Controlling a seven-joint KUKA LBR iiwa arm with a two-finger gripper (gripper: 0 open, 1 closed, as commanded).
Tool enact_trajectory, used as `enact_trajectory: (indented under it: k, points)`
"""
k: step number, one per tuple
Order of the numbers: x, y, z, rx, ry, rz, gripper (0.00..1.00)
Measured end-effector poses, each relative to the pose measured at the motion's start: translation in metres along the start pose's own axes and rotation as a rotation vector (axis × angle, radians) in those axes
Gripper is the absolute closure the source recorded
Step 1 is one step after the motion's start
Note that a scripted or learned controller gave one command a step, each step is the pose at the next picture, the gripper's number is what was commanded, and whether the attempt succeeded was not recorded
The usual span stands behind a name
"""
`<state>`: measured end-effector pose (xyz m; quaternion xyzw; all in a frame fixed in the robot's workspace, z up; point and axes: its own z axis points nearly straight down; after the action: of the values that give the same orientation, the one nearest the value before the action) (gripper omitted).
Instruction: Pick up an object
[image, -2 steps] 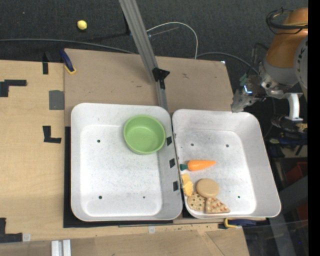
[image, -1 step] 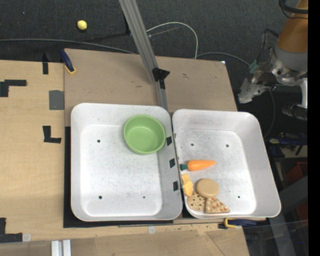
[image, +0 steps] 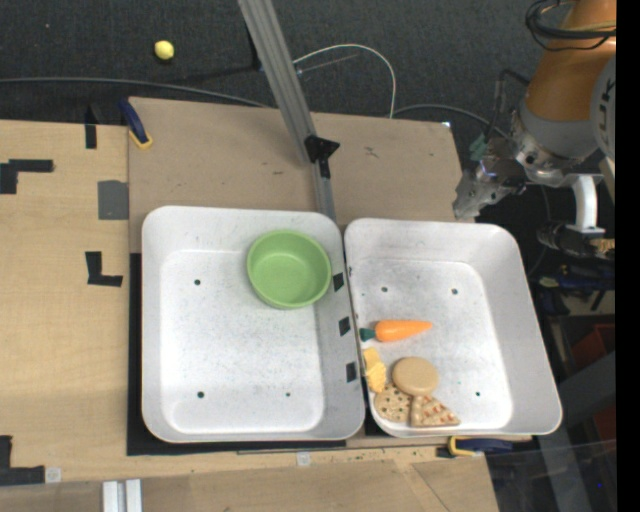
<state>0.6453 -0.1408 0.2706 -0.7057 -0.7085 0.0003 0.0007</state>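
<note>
We judge the small orange plastic carrot (image: 402, 329) light, stiff and slippery; grip across its thick middle. Whether the jaws of the gripper (image: 472, 198) are open, we cannot tell.

End effector (image: 476, 196) hangs low, fingers seemingly pointing down.

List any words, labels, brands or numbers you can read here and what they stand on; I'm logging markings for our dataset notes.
None: no readable text anywhere in the camera view.
The green bowl, the carrot and the other toy foods bear no lettering.
The black tape pieces on the bench are plain marks, not characters.
The arm shows no legible brand.
</note>
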Motion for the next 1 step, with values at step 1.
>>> enact_trajectory:
  k: [1]
  points:
    - [0.0486, -0.0082, 0.0160, 0.002, 0.001, -0.001, 1.00]
